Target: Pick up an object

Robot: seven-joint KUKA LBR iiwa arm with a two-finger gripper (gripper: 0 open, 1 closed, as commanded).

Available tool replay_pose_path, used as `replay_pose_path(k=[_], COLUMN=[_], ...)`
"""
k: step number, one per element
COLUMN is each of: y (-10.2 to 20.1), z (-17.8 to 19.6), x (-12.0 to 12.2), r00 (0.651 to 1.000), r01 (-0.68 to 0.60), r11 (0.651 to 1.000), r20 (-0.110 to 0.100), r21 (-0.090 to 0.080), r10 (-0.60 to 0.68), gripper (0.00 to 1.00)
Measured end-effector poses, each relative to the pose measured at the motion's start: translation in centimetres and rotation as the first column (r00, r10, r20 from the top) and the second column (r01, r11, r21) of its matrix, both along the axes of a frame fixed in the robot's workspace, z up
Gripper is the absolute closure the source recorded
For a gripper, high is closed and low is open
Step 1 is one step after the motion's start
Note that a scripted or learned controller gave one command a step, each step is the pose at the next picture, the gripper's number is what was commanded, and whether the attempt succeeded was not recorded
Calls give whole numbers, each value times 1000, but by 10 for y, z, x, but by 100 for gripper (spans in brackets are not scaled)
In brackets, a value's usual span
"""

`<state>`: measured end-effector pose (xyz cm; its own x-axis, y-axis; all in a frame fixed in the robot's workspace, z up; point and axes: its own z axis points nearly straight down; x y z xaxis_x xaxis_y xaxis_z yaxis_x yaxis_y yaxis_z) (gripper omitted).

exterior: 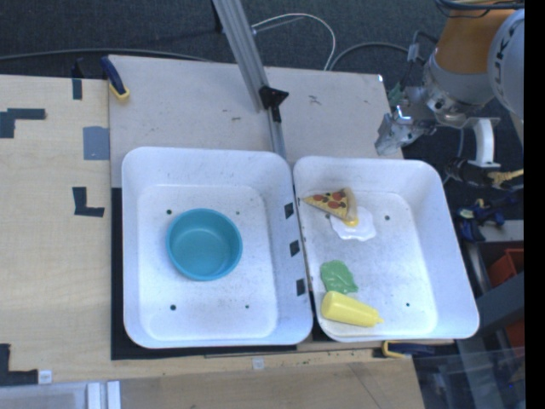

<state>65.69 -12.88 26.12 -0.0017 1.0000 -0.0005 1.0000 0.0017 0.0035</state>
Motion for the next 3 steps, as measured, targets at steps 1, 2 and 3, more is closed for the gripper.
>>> replay_pose_path(k=[1,2,3], y=[63,110,167], z=[-5,-19,-33], x=[-8,-13,-30], r00=[1000,1000,1000], r01=[-5,-4,-5], r11=[1000,1000,1000], r20=[-6,-7,-8], r21=[2,2,2], r10=[5,4,5], gripper=[100,100,100])
